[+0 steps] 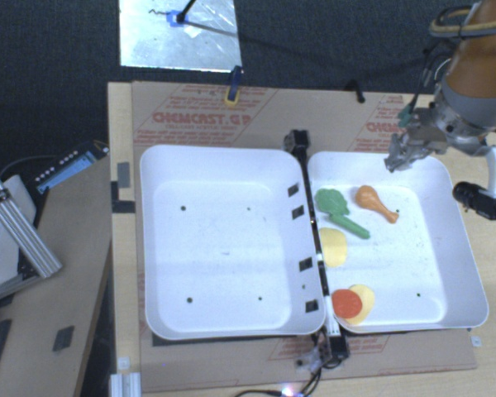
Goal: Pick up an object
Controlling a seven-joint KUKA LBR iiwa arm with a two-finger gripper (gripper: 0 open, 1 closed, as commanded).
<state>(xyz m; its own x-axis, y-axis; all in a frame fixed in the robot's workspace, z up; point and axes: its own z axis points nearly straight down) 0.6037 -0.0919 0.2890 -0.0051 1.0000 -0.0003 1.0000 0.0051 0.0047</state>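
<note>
The right bin (446, 246) holds an orange drumstick-shaped toy (374, 202) near its back, a green leafy toy (340, 210) beside it to the left, a pale yellow piece (332, 247) against the divider, and a red and yellow round toy (352, 303) at the front left corner. My gripper (401, 157) hangs above the bin's back edge, up and to the right of the orange toy, with nothing seen between its fingers. The arm's orange band (479, 60) rises behind it at the upper right.
The left bin (157, 222) lies beside the right one, joined by a black clipped divider (310, 222). A silver sheet (178, 23) lies beyond the bench's back. A black fitting (479, 198) sticks in over the right bin's right rim.
</note>
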